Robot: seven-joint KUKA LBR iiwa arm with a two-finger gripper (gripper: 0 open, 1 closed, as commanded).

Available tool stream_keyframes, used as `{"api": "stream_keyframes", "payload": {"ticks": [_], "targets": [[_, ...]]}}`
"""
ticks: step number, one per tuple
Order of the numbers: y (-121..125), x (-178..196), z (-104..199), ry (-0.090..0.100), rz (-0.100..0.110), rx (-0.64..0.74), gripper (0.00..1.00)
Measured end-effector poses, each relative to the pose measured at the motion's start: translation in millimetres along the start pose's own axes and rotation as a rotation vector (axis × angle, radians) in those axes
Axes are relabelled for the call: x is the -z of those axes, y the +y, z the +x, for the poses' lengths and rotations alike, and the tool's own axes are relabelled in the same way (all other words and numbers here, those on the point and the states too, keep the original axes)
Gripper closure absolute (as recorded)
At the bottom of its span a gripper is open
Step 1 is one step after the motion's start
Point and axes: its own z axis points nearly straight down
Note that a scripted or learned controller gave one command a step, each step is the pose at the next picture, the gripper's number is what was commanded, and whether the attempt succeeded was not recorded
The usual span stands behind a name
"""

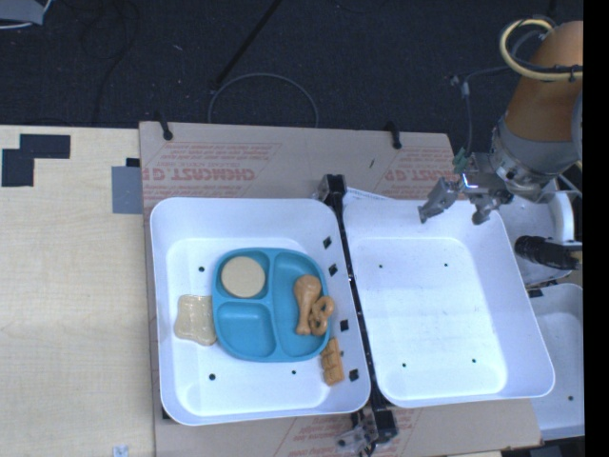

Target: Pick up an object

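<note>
My gripper [459, 208] hangs over the far rim of the right bin [438, 322], its fingers spread open with nothing between them. All the objects lie in the left bin [181, 227]. A blue divided plate [255, 336] there holds a round tan disc [243, 276] and a knobbly tan pastry-like piece [312, 305]. A pale bread-like slice [195, 319] lies against the plate's left edge. A small tan chunk [331, 362] rests just off the plate's lower right corner, close to the wall between the bins.
The two bins share a black-clipped divider [347, 293] down the middle. Cardboard [285, 160] lies under both bins. A wooden bench top [67, 293] stretches to the left. Dark floor with cables [266, 74] lies beyond.
</note>
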Motion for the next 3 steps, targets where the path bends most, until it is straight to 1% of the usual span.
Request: {"api": "stream_keyframes", "payload": {"ticks": [1,2,3], "targets": [[1,-44,-2,0.001,0.005,0.000,0.00],[-2,-89,4,0.002,0.006,-0.002,0.00],[2,-137,12,0.002,0.005,0.001,0.00]]}}
